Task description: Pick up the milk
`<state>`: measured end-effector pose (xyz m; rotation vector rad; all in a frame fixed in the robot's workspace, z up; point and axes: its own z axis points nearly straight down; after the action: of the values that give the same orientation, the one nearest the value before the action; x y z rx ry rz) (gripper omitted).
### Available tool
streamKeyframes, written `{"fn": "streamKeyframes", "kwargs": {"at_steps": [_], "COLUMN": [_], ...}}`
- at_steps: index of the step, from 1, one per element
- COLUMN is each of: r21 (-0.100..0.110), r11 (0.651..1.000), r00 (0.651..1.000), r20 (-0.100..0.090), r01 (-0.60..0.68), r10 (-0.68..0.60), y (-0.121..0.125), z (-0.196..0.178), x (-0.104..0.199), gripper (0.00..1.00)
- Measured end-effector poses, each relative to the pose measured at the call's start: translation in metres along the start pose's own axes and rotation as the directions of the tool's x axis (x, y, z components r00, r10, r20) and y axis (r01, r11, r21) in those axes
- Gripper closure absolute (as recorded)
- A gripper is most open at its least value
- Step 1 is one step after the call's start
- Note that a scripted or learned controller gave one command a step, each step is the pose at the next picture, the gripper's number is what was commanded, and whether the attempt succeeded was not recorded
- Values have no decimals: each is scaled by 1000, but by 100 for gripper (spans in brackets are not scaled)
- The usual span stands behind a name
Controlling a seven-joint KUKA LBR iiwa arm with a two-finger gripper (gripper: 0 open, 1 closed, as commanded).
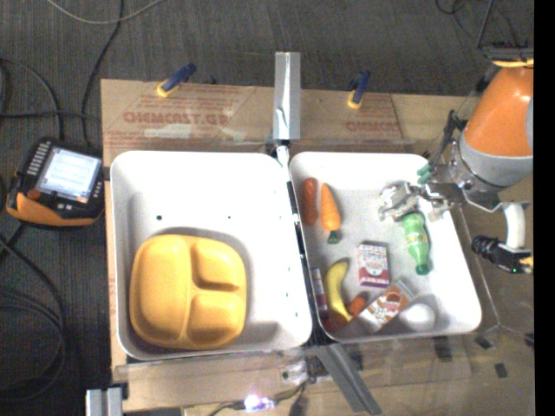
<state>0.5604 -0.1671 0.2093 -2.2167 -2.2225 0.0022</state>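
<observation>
The milk (373, 264) is a small red and white carton lying flat in the middle of the right bin (451, 276). My gripper (395, 203) hangs over the upper part of that bin, up and to the right of the carton and apart from it. Its fingers stand open with nothing between them. A green bottle (416, 243) lies just below the gripper, to the right of the milk.
The right bin also holds a sausage (310, 201), a carrot (330, 211), a banana (336, 288), a second small carton (386, 307) and a white ball (419, 316). A yellow divided plate (187, 289) sits in the left bin (173, 180).
</observation>
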Motion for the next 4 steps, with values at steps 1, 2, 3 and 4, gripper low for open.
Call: {"fn": "streamKeyframes", "kwargs": {"at_steps": [1,2,3,4], "r21": [0,-2,-6,-11], "r11": [966,765,758,926], "r00": [966,765,758,926], "r20": [5,5,13,8], "r01": [259,644,652,377], "r10": [-259,-644,-652,-377], "y": [74,96,63,83], "z": [47,106,119,120], "x": [-40,-56,-5,-21], "gripper": [0,0,0,0]}}
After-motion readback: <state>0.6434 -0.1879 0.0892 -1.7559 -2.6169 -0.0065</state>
